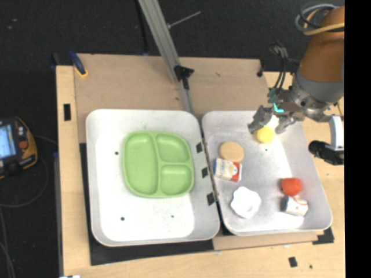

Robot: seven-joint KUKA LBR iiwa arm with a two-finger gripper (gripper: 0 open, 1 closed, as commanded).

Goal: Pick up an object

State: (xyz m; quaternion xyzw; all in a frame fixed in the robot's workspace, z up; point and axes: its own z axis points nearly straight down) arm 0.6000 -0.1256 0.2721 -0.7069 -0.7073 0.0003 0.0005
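In the right bin [313, 172], a small yellow ball [265, 135] lies near the far edge. My gripper [272, 122] hangs directly over it, open, with one finger [259, 120] to the ball's left and the other to its right. The ball sits just below the fingertips and is not clamped. Also in this bin are a tan round disc [232, 151], a red-and-white carton [227, 169], a white crumpled piece [246, 202], a red lump [291, 185] and a small white-and-red box [294, 207].
The left bin [104, 213] holds a green divided tray [157, 164]. A grey metal strut [165, 39] slants down from the top to the gap between the bins. A black-and-orange device [13, 143] sits off the bench at left.
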